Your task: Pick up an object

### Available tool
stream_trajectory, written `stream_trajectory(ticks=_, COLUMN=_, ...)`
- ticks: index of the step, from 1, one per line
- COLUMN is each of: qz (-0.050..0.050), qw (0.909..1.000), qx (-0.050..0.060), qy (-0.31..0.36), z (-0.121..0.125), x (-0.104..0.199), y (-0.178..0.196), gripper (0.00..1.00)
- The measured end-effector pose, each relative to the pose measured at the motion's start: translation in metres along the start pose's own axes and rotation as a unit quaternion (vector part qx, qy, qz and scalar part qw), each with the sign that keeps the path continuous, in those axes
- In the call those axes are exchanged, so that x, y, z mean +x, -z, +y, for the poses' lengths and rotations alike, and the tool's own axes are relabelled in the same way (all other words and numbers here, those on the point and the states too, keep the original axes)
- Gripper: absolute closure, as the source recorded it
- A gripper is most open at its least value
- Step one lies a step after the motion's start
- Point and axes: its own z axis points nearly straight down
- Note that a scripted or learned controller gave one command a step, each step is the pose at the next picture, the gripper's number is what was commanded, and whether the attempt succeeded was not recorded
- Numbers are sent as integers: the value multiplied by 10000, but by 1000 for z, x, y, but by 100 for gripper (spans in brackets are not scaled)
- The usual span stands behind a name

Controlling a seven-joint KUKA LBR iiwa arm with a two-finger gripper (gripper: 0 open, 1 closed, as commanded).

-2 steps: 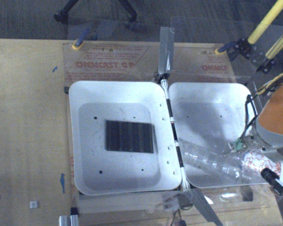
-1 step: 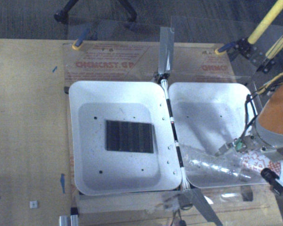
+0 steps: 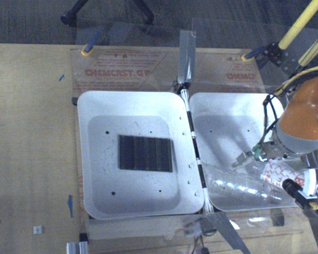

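Low in the right bin (image 3: 222, 110), the claw (image 3: 247, 158) hangs beside a clear plastic bottle (image 3: 244, 187); its grip state is unreadable.

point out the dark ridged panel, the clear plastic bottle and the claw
dark ridged panel (image 3: 146, 153), camera view, middle of its top face
clear plastic bottle (image 3: 241, 187), camera view, middle of its see-through body
claw (image 3: 244, 160), camera view, midway between its fingertips
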Motion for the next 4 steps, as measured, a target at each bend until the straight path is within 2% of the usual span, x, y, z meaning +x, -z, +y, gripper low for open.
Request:
stream_trajectory(ticks=1, qz=3, qw=9954, qx=-15, qy=955, z=-23, x=-50, y=-27, gripper=0)
stream_trajectory(ticks=3, qz=3, qw=9954, qx=-15, qy=955, z=-23, x=-50, y=-27, gripper=0)
stream_trajectory(ticks=4, qz=7, qw=9989, qx=-29, qy=469, z=-32, x=-55, y=-27, gripper=0)
